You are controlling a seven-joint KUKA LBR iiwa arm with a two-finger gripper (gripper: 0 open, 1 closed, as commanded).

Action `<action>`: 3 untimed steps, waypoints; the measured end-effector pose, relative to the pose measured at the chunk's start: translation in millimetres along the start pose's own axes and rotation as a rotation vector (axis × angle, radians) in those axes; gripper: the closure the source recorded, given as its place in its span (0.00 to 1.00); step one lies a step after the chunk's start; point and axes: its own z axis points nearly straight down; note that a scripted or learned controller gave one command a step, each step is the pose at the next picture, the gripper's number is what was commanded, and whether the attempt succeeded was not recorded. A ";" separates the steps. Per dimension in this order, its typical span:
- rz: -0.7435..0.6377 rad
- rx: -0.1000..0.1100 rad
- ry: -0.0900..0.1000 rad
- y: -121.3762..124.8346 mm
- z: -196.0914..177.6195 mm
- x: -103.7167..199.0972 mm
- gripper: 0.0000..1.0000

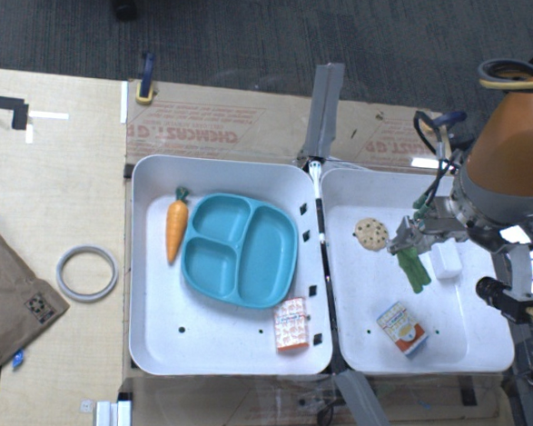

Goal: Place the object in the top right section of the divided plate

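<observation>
Divided plate (pixel 241 249), teal with three sections, sits in the left bin (pixel 146 245), well off to the left of my gripper (pixel 410 248) as the camera sees it. An orange carrot (pixel 175 228) lies just beside the plate's left edge, farther from me still, and a small red and white carton (pixel 291 325) rests near the plate's lower right corner, touching or almost touching it.

My gripper hangs over the right bin (pixel 475 354), close to its middle. A green object (pixel 416 271), long and thin, runs down from my fingertips toward the lower right; its upper end appears to sit between my fingers, so I seem to be gripping it, though the view is too cluttered there for me to be sure. A round cookie (pixel 371 233) lies just to my left, apart from the fingers. A white block (pixel 445 260) lies just to my right, beside the green object. A small juice box (pixel 400 327), tilted, lies below me, nearer the camera's lower edge. Outside the bins, far to my left, a roll of tape (pixel 87 271) lies on the bench (pixel 50 183).
</observation>
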 end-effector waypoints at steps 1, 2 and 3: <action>0.173 0.001 -0.002 2.5 -50.6 35.3 1.00; 0.171 0.004 -0.004 2.9 -58.2 34.8 1.00; 0.168 0.006 -0.006 3.5 -66.0 34.4 1.00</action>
